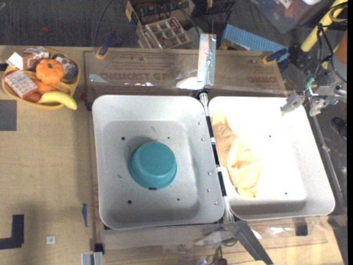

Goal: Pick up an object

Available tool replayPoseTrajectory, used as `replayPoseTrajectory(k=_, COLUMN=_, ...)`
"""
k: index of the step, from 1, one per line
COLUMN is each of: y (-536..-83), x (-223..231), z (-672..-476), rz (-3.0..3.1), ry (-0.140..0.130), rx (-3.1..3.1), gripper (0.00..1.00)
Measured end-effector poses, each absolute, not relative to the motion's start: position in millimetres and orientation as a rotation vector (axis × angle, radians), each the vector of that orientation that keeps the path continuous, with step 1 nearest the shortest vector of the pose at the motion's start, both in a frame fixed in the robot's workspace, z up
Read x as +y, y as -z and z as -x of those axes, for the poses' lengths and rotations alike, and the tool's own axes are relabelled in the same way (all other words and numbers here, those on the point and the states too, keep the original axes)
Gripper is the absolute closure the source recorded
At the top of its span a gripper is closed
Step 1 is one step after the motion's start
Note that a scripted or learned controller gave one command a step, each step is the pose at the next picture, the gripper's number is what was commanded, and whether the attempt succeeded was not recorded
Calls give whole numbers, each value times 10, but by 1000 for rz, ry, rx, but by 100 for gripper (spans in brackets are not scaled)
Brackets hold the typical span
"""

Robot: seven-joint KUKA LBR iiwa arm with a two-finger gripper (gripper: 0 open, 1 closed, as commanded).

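A teal bowl (153, 164) lies upside down in the middle of the left bin (110, 115). A crumpled pale yellow and orange cloth-like thing (237, 156) lies along the left wall of the right bin (298, 164). My gripper (301, 104) hangs over the far right corner of the right bin, well away from both objects. Its fingers (288, 105) stand apart, open, and hold nothing.
A wicker basket (11, 88) of toy food, with a banana and a small pumpkin, sits on the bench at far left. Cardboard (143, 70) and a clear plastic piece (207, 59) stand behind the bins. Cables and crates crowd the back.
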State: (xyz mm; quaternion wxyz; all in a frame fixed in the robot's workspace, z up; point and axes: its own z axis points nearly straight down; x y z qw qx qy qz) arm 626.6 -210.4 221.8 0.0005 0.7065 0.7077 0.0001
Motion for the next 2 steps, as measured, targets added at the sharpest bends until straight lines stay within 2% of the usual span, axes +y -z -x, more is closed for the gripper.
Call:
replayPoseTrajectory(k=1, y=-1328, x=-1656, z=-5409, rz=-2308, ry=0, rx=2131, gripper=0)
replayPoseTrajectory(k=2, y=-920, x=-1108, z=-5691, rz=-2227, ry=-11, rx=2200, gripper=0)
